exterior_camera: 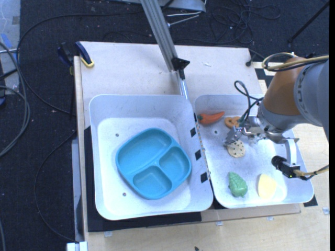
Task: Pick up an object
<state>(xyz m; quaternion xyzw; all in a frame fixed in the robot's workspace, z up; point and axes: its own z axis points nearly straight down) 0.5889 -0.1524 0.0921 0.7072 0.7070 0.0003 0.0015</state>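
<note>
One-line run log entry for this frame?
arm: over right bin | claw: above cookie | nearby: carrot, green item, yellow item | left bin: blue tray

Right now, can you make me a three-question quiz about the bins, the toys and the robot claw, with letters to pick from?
1. Where is the blue tray?
A. left bin
B. right bin
C. on the floor

2. What colour is the lumpy toy beside the yellow piece?
A. red
B. green
C. purple

3. Where is the gripper?
A. over the tray
B. outside both bins
C. just above the round cookie

Answers: 1 A, the tray lies in the left bin. 2 B, it is green. 3 C, it hangs right over the cookie in the right bin.
</note>
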